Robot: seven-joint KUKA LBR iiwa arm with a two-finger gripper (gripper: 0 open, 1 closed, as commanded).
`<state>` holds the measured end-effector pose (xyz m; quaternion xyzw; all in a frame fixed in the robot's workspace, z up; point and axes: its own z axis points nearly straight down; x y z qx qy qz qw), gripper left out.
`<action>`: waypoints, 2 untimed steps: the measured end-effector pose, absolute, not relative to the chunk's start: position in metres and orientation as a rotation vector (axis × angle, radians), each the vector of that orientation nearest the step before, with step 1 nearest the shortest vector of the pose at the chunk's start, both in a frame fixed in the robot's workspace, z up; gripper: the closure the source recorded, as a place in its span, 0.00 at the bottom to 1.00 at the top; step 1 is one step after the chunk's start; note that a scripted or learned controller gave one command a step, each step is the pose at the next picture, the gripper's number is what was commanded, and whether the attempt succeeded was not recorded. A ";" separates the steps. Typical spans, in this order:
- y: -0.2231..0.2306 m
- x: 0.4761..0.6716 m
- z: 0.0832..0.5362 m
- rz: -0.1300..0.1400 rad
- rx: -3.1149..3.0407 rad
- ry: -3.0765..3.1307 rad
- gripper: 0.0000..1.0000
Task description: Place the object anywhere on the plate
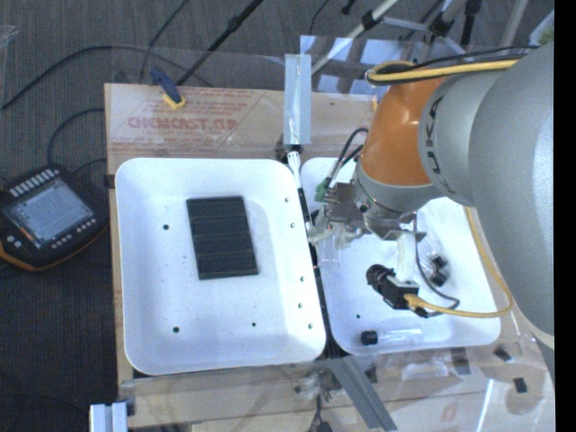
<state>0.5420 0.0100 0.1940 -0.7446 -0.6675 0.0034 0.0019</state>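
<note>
The arm (423, 151) hangs over the right bin (468, 322), its jaws hidden so I cannot tell their state, near a small marker (389, 337) by the bin's front edge; next, grab something and carry it to the black plate (221, 236) in the left bin (153, 241).

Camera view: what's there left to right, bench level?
Pendant → left bin → dark plate → gripper over the right bin.

Dark ribbed rectangular plate (221, 236), flat, mid left bin (144, 331)
</note>
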 end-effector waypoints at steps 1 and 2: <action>0.109 0.597 0.210 0.006 -1.622 -2.687 1.00; 0.162 0.574 0.334 0.006 -1.161 -2.918 1.00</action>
